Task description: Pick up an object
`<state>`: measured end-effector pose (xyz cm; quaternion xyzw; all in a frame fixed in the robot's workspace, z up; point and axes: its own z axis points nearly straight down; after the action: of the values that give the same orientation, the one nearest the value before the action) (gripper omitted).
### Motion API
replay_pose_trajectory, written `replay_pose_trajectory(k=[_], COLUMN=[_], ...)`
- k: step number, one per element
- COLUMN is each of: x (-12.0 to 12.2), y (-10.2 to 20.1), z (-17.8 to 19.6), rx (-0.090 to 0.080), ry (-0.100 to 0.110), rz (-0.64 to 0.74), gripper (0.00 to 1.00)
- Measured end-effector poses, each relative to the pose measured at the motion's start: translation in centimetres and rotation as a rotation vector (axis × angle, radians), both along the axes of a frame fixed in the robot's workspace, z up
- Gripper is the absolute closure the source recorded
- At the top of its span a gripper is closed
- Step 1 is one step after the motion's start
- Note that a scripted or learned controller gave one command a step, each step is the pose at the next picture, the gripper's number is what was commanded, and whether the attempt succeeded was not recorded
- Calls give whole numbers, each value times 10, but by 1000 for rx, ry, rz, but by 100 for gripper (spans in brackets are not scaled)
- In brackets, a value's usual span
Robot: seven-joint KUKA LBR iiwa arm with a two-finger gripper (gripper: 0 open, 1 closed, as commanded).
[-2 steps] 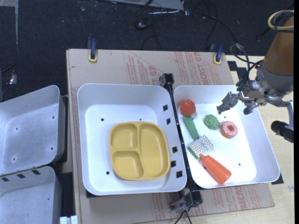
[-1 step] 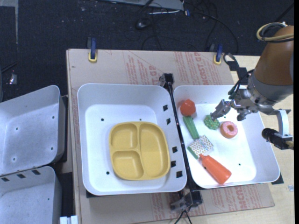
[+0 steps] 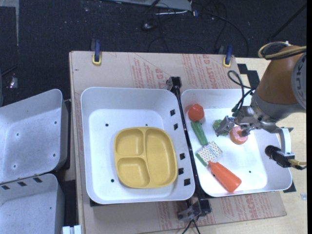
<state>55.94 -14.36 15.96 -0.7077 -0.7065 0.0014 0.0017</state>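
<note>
Pink ring [image 3: 239,136] lies just beside the claw [image 3: 228,126].

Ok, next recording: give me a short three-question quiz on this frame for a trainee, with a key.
1. True or false: the yellow divided plate lies in the left bin.
2. Which item in the right bin lies nearest the hand?
A. orange carrot toy
B. pink and orange ring
C. patterned block
3. Fill in: the green stick lies just below the ____ ball.

Key: 1 true. 2 B. 3 red.
</note>
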Motion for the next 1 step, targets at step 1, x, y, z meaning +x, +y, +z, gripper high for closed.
replay_pose_trajectory(k=[1], x=[6], y=[-8], z=[-54], rx=[-2], ry=[-5], rz=[0], gripper=[0])
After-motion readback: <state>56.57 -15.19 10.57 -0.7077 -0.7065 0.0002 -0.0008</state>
